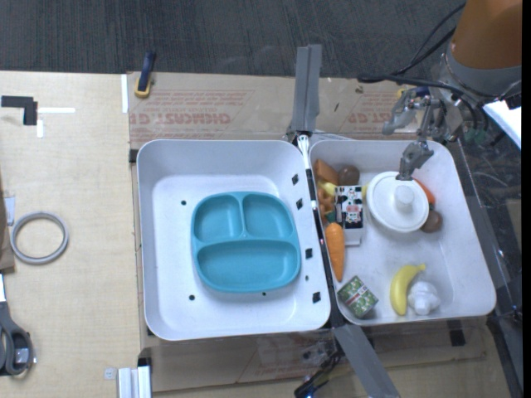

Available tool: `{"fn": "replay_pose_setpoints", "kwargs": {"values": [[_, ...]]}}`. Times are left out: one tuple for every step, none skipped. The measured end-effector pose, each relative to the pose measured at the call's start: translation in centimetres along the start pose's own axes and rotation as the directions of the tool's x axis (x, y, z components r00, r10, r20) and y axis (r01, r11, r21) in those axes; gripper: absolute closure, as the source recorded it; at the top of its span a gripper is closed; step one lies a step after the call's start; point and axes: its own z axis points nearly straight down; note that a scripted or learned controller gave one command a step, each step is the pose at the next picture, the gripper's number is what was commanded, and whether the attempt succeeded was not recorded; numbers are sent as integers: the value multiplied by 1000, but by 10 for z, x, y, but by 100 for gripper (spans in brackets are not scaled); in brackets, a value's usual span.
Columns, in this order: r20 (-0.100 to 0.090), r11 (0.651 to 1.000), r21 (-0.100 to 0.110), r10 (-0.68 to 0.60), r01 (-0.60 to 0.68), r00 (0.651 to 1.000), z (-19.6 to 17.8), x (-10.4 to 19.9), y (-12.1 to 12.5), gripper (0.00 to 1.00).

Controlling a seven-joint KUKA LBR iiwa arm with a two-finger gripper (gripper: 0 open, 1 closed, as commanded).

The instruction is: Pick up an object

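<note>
While gripper (412, 157) hovers, grasp unreadable; cardboard (199, 116) lettering appears mirrored, illegible.

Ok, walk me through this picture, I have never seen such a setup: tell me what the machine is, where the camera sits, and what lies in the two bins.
One camera looks down at a slant on a bench with two white bins. The grey-and-orange robot arm reaches in from the right; its gripper hangs above the right bin, by a white lidded pot. Nothing shows between its fingers. That bin also has a carrot, a banana, a small green box and other small items. The left bin holds a blue divided plate.
</note>
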Motion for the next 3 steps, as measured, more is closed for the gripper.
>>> {"fn": "replay_pose_setpoints", "kwargs": {"values": [[2, 989, 0, -149, 149, 989, 167, 17, 16, 0], [0, 966, -2, -259, 259, 966, 178, 58, -54, 0], [4, 948, -1, -320, 320, 948, 177, 23, 19, 0]]}}
